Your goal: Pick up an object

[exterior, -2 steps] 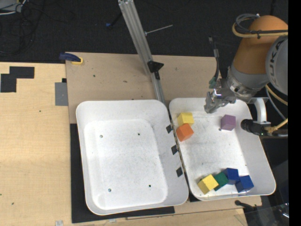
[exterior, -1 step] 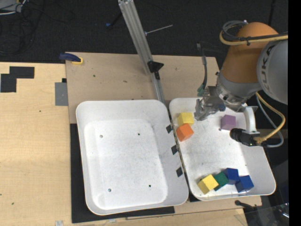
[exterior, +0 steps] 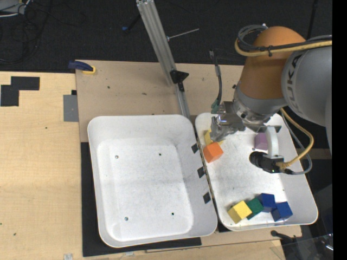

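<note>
One fixed camera looks down aslant over both bins (exterior: 108, 134).

Two shallow white plastic bins, left (exterior: 103, 140) and right (exterior: 303, 199), are seen w/ a smooth, faintly speckled matt finish. The pale wood-look surface (exterior: 38, 161) is matt, w/ fine grain. A ribbed silver aluminium rail (exterior: 157, 37) is seen as brushed metal, dull sheen. The arm's orange band (exterior: 268, 64) is glossy, smooth; the grey arm shell (exterior: 314, 80) is satin, approx. painted metal or plastic, can't be told. Small blocks: orange (exterior: 213, 151), yellow (exterior: 238, 211), green (exterior: 254, 206), blue (exterior: 281, 210), all matt, foam- or wood-like. Black cloth-like backdrop (exterior: 81, 20) is seen as rough, dull.
</note>
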`<state>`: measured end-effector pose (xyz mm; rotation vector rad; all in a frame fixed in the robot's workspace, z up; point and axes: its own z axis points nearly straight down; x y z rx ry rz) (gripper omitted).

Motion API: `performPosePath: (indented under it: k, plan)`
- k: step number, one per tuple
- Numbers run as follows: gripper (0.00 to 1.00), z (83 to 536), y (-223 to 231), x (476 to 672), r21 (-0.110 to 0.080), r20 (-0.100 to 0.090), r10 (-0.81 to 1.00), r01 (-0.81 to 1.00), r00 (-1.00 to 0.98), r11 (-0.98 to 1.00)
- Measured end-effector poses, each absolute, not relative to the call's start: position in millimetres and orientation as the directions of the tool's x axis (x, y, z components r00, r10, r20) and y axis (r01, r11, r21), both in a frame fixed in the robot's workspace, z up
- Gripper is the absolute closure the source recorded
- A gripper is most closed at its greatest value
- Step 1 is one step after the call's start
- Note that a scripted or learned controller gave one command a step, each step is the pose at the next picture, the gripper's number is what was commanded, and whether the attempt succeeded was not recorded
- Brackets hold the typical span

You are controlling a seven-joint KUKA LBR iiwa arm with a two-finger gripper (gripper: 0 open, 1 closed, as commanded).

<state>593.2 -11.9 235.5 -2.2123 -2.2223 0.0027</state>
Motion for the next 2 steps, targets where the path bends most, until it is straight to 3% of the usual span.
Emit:
performPosePath:
  k: [2]
  plan:
    - [1.00,232.6,81.5,555.7,-0.007,0.002,1.000,1.000,-0.003,0.003]
